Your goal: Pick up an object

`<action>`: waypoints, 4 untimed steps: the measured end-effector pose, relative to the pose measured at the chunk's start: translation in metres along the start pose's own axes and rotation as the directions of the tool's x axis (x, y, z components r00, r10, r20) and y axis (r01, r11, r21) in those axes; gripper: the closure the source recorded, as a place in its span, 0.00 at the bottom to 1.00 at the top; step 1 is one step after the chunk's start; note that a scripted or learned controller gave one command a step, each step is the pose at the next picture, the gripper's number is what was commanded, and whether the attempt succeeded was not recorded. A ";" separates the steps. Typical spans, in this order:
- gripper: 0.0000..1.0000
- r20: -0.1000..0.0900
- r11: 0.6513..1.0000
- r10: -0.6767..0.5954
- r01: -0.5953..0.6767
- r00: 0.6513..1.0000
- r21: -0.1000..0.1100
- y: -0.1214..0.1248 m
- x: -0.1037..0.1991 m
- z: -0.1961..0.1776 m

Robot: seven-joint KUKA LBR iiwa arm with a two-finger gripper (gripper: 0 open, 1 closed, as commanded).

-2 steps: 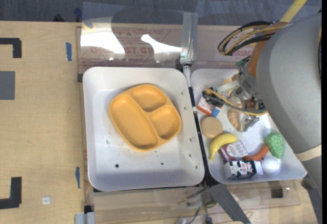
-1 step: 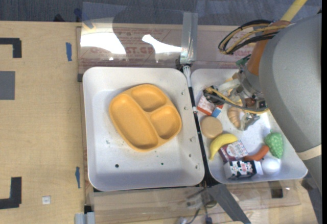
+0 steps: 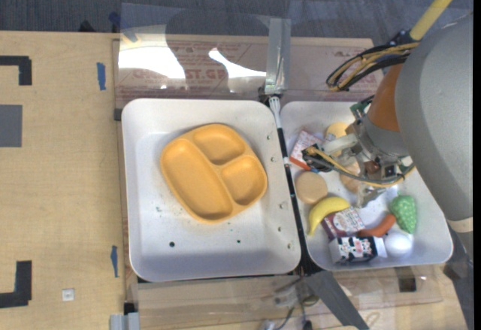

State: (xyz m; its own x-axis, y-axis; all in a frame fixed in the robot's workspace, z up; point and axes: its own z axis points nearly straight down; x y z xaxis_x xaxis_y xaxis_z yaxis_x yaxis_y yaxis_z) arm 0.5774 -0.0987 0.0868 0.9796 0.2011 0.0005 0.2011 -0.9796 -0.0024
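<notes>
The gripper (image 3: pixel 368 174) hung low in the right bin (image 3: pixel 432 249), the grey arm (image 3: pixel 440 118) bending down from the right; whether it was open or closed could not be told. Just beside it lay a banana (image 3: pixel 328 210), a round bun (image 3: pixel 311 187), a green fruit (image 3: pixel 405 213) and a white ball (image 3: pixel 398 243). A yellow plate (image 3: pixel 214 171) sat in the left bin (image 3: pixel 143 246).

You get bright, even overhead light. Glare streaks the clear plastic sheet (image 3: pixel 199 58) behind the bins, and the left bin (image 3: pixel 143 193) shines softly. Shadows stay faint. The arm (image 3: pixel 443 118) looms large and soft-edged at right; small items under it look slightly blurred.
</notes>
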 end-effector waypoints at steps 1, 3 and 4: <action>0.00 -0.008 1.000 -0.014 0.014 1.000 -0.002 -0.027 0.088 -0.103; 0.00 0.008 1.000 0.002 -0.002 1.000 0.002 0.019 0.026 -0.017; 0.00 -0.008 0.999 -0.023 0.023 1.000 0.025 0.051 0.012 -0.046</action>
State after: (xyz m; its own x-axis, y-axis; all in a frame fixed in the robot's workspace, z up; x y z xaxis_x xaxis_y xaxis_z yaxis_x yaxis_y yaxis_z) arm 0.5995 -0.1464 0.1324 0.9746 0.2237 0.0081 0.2238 -0.9742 -0.0277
